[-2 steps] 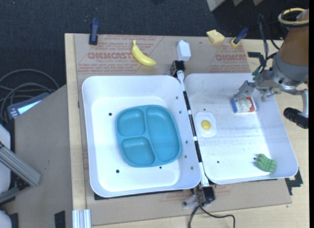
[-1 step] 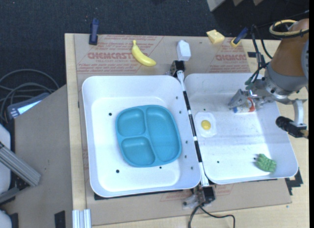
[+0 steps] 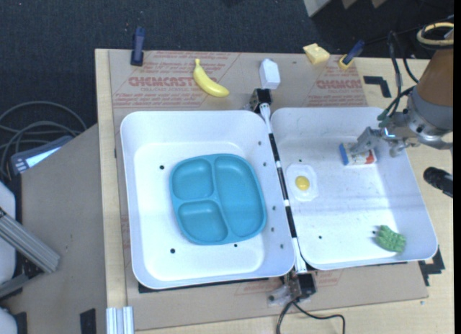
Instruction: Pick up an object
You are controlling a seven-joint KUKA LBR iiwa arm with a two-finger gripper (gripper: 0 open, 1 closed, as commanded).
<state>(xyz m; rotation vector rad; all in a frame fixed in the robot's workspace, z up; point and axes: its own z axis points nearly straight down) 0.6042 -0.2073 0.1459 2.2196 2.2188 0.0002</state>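
The arm [image 3: 432, 98] reaches in from the right over the right bin [image 3: 403, 203], and its gripper [image 3: 369, 142] hangs low near the bin's upper right part. Directly at the tip lies a small blue, white and red object [image 3: 356, 155], seemingly a little toy or block; the gripper is either touching it or just above it. Whether the jaws are open or closed cannot be told here, and nothing is visibly lifted, so the object counts as resting on the bin floor.

The step in hand looks like the approach or the close onto this small object. The next move calls for the jaws to straddle it squarely, close firmly, then rise straight up without dragging it against the bin's wall.

Other candidates in the same bin are a fried-egg toy [image 3: 302, 183] near the left wall and a green leafy piece [image 3: 390, 239] near the lower right corner, both well apart from the gripper. The left bin [image 3: 144, 181] holds a blue divided plate [image 3: 216, 198]. On the table [image 3: 238, 73] behind the bins lie a banana [image 3: 207, 80] and a cheese wedge [image 3: 315, 54].
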